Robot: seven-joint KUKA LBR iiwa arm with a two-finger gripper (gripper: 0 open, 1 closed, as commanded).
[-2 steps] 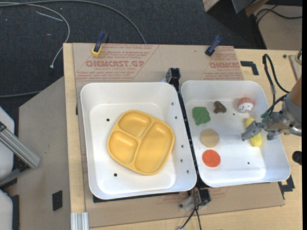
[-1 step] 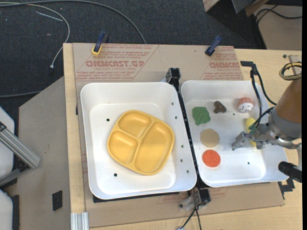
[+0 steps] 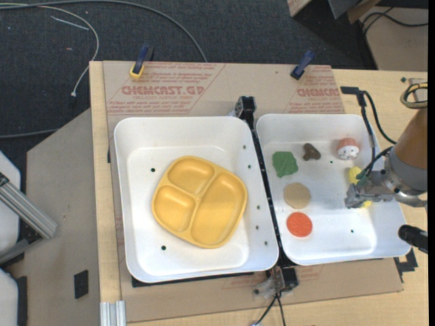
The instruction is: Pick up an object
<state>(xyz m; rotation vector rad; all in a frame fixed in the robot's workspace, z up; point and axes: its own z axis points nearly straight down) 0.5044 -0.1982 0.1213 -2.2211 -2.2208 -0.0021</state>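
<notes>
The right bin (image 3: 326,240) holds several small objects: a green piece (image 3: 285,163), a brown piece (image 3: 311,152), a white and red piece (image 3: 347,149), a tan disc (image 3: 297,195) and a red-orange disc (image 3: 300,225). A yellow object (image 3: 355,175) lies at the bin's right side. My gripper (image 3: 358,197) is down in the right bin at its right side, just below the yellow object and touching or nearly touching it. The arm's grey body reaches in from the right edge.
The left bin (image 3: 136,182) holds a yellow sectioned plate (image 3: 198,201). A black clamp (image 3: 245,106) sits between the bins at the back, with blue clips (image 3: 141,60) on the cardboard behind. A black cable (image 3: 367,117) runs along the right bin's far corner.
</notes>
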